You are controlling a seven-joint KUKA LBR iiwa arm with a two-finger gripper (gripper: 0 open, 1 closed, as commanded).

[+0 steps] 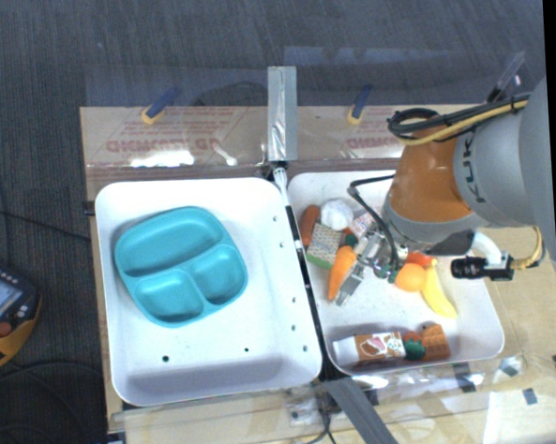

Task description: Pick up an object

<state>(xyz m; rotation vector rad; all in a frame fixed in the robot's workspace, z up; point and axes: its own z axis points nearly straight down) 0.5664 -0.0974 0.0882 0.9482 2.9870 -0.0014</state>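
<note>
My gripper (361, 269) hangs low in the right bin (482, 340), just right of an orange carrot (338, 265) and touching or nearly touching it. An orange fruit (411, 277) and a yellow banana (439, 297) lie close on the gripper's right. Behind it are a brown sausage (308, 226), a white ball (334, 213) and a red-and-white item (361, 225), partly hidden by the wrist. I see nothing lifted off the bin floor.
A labelled brown bottle (384, 346) with a small green piece (415, 351) lies along the right bin's front wall. The left bin (174, 363) holds a blue divided plate (179, 263). A ridge (299, 262) separates the two bins.
</note>
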